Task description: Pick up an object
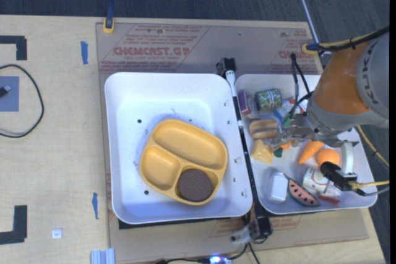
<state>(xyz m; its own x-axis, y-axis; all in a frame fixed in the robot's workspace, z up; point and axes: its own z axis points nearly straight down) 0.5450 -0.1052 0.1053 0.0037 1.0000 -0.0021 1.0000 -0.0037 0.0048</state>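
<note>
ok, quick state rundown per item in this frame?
Yellow plastic divided tray: flat in left white bin, holding a brown round patty.
Green can: on its side, right white bin.
Watermelon slice toy: lying flat.
End effector: low over right bin's clutter.

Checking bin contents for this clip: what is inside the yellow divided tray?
The yellow tray holds one round brown patty in its lower compartment; nothing else shows in the other compartments. Anything beneath the patty is covered.

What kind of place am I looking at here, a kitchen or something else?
Probably a robotics lab bench, not a kitchen: a grey and orange robot arm reaches over two white bins, the food looks like toys, and cables cross the taped plywood bench.
</note>
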